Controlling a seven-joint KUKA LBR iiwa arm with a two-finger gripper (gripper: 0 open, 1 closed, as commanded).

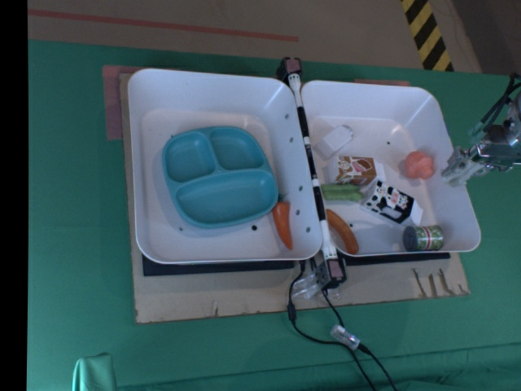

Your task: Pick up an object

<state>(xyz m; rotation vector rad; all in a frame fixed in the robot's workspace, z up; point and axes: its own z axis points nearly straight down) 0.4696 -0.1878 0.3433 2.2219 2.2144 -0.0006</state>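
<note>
Green bench w/ two white bins: gripper (457, 172), finger state indiscernible, is held just right of peach-coloured ball (419, 164)

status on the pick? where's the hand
Hand at right bin's right rim, holding nothing. Nearest: pink-orange ball, untouched. Green can at the front corner; nothing blocks the ball.

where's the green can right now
The green can lies on its side in the right bin's near right corner, just right of the black-and-white carton.
</note>
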